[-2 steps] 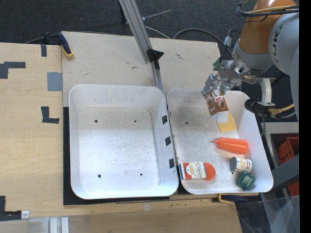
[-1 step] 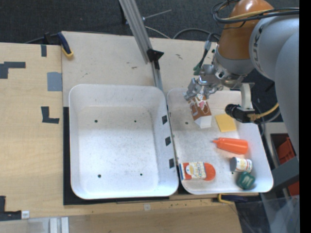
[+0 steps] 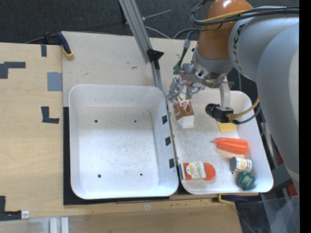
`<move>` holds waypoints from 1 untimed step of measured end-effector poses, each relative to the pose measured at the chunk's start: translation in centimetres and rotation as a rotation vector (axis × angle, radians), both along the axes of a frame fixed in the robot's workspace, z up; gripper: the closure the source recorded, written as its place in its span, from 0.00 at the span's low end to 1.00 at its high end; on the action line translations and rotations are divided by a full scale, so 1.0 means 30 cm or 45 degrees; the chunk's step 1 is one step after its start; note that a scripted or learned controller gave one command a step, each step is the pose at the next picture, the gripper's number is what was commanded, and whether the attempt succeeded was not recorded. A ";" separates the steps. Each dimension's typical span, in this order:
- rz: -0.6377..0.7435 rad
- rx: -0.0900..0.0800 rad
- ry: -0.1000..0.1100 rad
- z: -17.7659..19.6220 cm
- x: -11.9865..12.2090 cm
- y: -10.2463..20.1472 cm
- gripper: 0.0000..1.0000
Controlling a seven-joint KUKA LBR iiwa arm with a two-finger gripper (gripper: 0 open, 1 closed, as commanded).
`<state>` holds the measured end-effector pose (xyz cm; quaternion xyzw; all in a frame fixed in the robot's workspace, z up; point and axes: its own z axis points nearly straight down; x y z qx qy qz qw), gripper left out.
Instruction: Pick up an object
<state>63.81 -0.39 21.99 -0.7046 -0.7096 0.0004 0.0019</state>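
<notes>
At the far left corner of the right bin point(image 3: 257, 130), we see the gripper point(image 3: 181, 92) hanging from the grey arm point(image 3: 262, 38), whose orange band sits just above the wrist. Directly beneath it is a small brown-and-white carton point(image 3: 183, 111), its top touching or lying between the fingers; the metalwork there is cluttered, so we cannot tell how wide the gripper stands or whether it truly has the carton. The carton looks tilted, its white base low against the bin floor, which we judge fits either a lift just starting or a box merely nudged. It sits just beside the wall shared by the 2 bins, so the gripper has to work close to that divider. Moving outward, a yellow block point(image 3: 226, 126) lies near a black part of the arm's cabling. Nearer the camera lies an orange bottle point(image 3: 232, 145) on its side, then a small white cup point(image 3: 242, 165) and a dark green object point(image 3: 245, 181) in the near right corner. A red-and-white packet point(image 3: 198, 171) lies flat by the near left corner of that bin. These 5 are well apart from the gripper and look untouched. The left bin point(image 3: 77, 130) lies beside it, and a slanted metal rod point(image 3: 138, 25) rises behind the divider.
</notes>
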 end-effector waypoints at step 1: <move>0.001 0.000 0.001 -0.010 -0.044 0.209 1.00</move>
